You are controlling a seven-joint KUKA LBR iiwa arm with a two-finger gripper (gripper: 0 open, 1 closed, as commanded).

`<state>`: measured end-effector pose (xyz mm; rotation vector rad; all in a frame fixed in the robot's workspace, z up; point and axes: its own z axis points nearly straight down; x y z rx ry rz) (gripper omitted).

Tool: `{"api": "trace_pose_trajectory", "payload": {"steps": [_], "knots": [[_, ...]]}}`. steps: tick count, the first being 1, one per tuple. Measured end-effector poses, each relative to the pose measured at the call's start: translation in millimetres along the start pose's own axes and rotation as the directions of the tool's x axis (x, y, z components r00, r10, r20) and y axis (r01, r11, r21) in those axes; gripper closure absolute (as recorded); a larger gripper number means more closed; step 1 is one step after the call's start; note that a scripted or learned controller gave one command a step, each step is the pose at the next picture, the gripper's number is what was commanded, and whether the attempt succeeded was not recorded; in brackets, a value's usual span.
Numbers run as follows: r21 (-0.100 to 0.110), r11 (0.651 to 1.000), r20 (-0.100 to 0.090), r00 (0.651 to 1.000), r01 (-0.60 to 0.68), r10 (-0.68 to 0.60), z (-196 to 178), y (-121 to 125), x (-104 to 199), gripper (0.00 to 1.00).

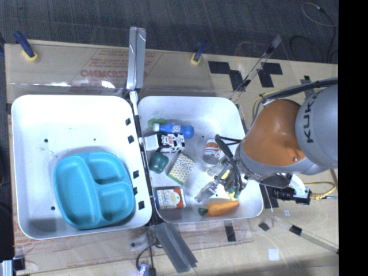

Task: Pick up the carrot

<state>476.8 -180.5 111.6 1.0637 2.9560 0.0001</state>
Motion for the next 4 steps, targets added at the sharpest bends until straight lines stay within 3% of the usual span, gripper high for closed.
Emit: {"api": "trace_pose_trajectory", "payload": {"steps": [1, 2, 3, 4], "knots": [[0.0, 1.0, 0.001, 1.0, 0.029, -0.029, -95.8, 23.2, 18.2, 0.0], [0.0, 0.985, -0.002, 0.985, 0.17, -0.17, 1.0, -10.1, -7.9, 0.0], [-0.002, 0.976, 0.002, 0.976, 0.218, -0.218, 17.9, -20.0, -19.6, 0.0], [-0.002, 0.975, 0.003, 0.975, 0.222, -0.222, 7.5, -19.1, -19.9, 1.0]]}}
